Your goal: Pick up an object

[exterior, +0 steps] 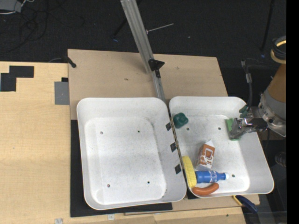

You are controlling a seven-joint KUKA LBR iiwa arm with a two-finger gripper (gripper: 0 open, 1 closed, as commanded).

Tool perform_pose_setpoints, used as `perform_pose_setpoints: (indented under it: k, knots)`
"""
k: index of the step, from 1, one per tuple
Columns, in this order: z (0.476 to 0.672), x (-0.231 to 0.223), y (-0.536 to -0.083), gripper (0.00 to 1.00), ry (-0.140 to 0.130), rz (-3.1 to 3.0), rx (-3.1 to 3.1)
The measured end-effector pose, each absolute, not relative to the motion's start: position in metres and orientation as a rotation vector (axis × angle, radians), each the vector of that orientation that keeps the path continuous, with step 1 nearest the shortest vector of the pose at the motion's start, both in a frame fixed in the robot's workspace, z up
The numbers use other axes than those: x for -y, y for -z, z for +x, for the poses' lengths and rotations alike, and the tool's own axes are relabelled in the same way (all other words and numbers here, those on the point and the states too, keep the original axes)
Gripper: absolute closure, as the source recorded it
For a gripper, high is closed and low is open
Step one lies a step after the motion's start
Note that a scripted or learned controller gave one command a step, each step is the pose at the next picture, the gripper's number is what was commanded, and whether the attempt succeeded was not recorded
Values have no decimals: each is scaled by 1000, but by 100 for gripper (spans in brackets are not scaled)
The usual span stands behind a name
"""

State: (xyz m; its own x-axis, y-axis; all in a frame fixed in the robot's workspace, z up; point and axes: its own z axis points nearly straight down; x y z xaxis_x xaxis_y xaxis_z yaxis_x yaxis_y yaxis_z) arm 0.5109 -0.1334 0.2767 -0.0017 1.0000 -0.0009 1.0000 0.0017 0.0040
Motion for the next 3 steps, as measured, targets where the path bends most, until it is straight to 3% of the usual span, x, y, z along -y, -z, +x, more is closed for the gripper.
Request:
perform_pose_setpoints:
  k: [2,3]
  knots:
    - [547,48,-247,100,3,2221,-2229]
    - [577,9,-246,100,2,2219,-2226]
